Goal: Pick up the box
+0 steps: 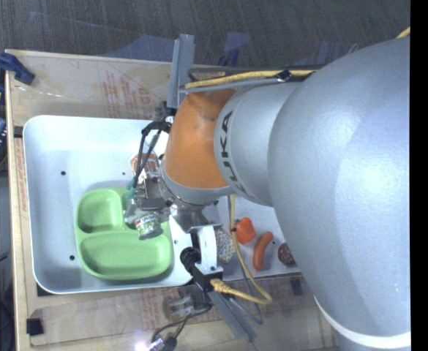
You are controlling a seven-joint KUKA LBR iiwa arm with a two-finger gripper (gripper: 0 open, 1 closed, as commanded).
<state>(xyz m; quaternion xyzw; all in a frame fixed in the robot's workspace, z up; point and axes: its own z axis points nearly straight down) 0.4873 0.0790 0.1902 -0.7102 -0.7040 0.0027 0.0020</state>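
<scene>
box can't be made out; pincer [146, 224], grip state unclear, sits over green tray [115, 258] in left bin [45, 167].

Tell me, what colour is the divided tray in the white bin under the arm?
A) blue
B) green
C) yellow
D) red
B: the divided tray in the left white bin is light green, with two compartments, lying just below the arm's wrist.

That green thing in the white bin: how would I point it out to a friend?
Look in the left shallow white bin. Toward its near side lies a lime-green plastic tray with two compartments, partly beneath the grey arm's gripper. It is the bin's one large bright green item; the small orange pieces lie to the right.
</scene>
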